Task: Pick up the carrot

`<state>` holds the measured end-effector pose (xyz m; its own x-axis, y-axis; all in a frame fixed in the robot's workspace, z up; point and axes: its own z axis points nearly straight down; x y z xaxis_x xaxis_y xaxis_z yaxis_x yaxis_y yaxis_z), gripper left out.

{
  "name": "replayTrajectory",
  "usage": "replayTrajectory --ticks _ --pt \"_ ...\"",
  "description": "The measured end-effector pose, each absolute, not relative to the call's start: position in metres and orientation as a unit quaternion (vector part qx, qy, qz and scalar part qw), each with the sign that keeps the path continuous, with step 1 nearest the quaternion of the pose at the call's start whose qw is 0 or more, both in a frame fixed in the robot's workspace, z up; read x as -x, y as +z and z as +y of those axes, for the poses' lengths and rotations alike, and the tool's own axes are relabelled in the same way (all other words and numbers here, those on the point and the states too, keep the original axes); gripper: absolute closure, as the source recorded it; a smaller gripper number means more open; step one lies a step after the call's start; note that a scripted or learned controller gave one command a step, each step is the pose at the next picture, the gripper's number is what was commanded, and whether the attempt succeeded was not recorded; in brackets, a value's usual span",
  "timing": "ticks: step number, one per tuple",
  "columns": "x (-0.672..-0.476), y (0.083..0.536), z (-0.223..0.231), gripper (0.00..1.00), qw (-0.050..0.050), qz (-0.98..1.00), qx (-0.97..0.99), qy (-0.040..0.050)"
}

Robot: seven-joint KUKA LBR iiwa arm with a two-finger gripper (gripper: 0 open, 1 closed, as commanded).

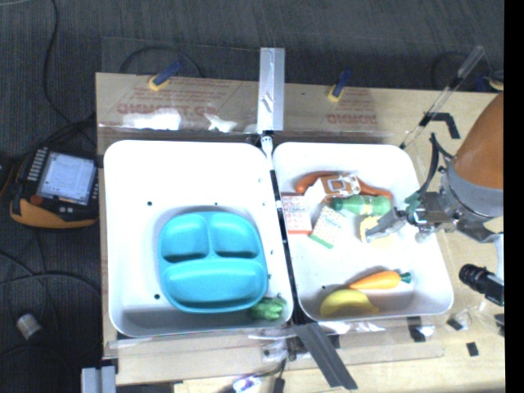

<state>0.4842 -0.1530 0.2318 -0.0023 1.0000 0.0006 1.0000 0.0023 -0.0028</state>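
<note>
the orange plastic carrot (377, 281) lies on its side near the front wall of the right-hand shallow white bin (426, 301), touching a yellow banana-shaped toy (347, 303), probably because loose things settle there. the pincer (385, 229) hangs above the bin's middle, well short of the carrot, holding nothing; how wide it stands i cannot tell. packets and a green bottle (360, 205) crowd the back. the left white bin (131, 170) holds a blue divided plastic plate (213, 260).
</note>
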Motion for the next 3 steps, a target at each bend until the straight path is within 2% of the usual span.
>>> replayTrajectory --ticks 1,2,3 --pt "-0.482 0.139 -0.135 0.0 0.002 -0.602 0.799 0.0019" --pt "-0.482 0.147 -0.134 1.0 0.004 -0.603 0.798 0.0024" --pt "-0.484 0.204 -0.1 1.0 0.001 -0.507 0.862 0.0019"
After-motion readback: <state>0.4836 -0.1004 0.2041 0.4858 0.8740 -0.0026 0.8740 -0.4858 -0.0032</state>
